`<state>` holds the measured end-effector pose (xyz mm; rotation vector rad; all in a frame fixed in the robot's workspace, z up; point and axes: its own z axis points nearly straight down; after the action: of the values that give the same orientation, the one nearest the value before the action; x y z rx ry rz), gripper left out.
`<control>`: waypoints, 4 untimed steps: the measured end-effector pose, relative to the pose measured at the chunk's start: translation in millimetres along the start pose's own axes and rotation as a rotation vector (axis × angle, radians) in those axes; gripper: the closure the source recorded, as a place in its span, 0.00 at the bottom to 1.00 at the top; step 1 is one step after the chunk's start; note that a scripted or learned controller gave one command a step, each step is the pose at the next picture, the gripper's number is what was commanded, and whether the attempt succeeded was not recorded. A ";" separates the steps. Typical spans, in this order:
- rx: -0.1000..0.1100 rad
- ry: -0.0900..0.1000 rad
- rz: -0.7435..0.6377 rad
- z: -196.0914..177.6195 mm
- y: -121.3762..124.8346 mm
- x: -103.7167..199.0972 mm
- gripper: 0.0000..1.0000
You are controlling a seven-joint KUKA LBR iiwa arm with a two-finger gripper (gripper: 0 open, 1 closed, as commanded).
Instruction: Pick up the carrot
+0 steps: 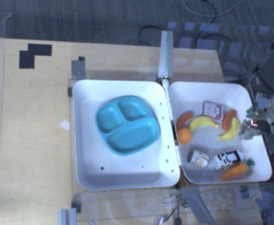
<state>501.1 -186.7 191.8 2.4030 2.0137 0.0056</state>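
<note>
Whether the jaws are open or closed cannot be told: the gripper [247,131] is small and partly blurred at the right edge of the right bin [242,92], and nothing is visibly between its tips. It sits at about 3 o'clock of that bin, just beside the tip of a banana [212,126]. The carrot [235,170], orange with a green top, lies flat near the bin's 5 o'clock corner, its green end pointing to the right, well below the gripper and apart from it. Touching or just beside the carrot at its 11 o'clock is a black-and-white carton [227,158], with a small can [199,159] to the carton's 9 o'clock. An orange fruit [184,135] rests at the bin's 9 o'clock, near a small red-orange piece [184,119]. A dark red packet [212,109] lies at 12 o'clock. The left bin [85,139] holds a blue divided plate [127,124] at its centre.
</note>
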 end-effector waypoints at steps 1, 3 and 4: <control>0.001 0.000 0.000 0.3 -0.1 -0.1 0.00; -0.006 0.002 -0.212 102.4 -7.3 -17.5 0.00; -0.009 0.001 -0.270 102.1 -6.2 -18.7 0.00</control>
<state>492.5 -204.2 89.7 2.1057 2.3140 0.0138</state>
